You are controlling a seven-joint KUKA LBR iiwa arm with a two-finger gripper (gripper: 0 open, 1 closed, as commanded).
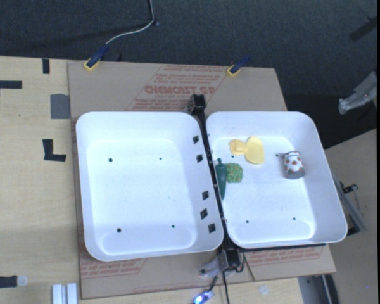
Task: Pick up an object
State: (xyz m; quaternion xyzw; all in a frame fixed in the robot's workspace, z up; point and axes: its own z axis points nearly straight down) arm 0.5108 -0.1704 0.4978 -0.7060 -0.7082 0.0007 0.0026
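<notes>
The pale wooden tabletop (25,189) carries black tape marks on its left side. On it lies a brown cardboard sheet with red print (177,88), pinned at its far edge by two blue-and-yellow clamps (96,57). A thin white cable (149,8) trails over the dark floor beyond it.

The left shallow white plastic bin (88,170) sits on the cardboard and touches its twin along a black hinged seam. The right shallow white plastic bin (326,189) holds all the loose things. Against its left wall lies a dark green leafy plastic toy (230,173). Just beyond that, toward the far side, are a small flat yellow piece (237,146) and a rounder yellow egg-shaped toy (254,151), touching each other. Farther right and apart from them lies a small grey-and-white cylinder with red spots (293,164).

Well to the right of the bins, over the dark floor, juts a pale grey metal gripper (358,97); it is blurred, and I cannot tell whether its fingers are apart or together. It touches nothing in the bins.
</notes>
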